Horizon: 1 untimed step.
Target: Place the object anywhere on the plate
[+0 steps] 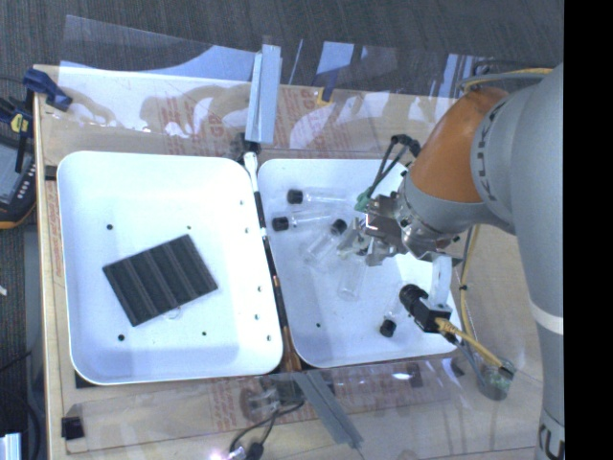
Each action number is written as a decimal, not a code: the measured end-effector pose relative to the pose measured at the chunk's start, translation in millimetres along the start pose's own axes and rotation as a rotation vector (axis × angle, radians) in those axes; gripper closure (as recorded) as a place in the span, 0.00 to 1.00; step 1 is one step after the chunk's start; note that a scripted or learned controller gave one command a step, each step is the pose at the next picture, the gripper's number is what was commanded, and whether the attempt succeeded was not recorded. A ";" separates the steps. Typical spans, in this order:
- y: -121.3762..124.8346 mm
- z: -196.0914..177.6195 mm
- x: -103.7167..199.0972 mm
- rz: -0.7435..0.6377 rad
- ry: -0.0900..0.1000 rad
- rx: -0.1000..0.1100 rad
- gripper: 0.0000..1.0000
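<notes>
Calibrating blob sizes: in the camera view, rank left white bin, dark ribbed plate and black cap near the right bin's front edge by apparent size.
1. Left white bin, largest.
2. Dark ribbed plate, lying inside it, tilted.
3. Black cap, a small dot.
No close calls; all three sit at similar depth.

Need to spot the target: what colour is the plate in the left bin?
Dark grey, ribbed plate, camera view.

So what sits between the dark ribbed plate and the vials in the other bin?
In the camera view, only bare white bin floor and the two bins' adjoining rims lie between the plate and the vials.
</notes>
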State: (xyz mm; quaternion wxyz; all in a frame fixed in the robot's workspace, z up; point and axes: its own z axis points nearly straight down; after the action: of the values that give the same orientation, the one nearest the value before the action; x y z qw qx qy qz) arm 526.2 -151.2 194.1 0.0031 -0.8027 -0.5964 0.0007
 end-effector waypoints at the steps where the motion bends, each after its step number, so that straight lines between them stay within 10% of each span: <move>1: 2.6 -87.3 102.2 0.186 -0.002 -0.001 1.00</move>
State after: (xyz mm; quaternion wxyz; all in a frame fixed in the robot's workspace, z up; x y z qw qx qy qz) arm 558.6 -54.5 281.6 0.0019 -0.8546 -0.5193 0.0015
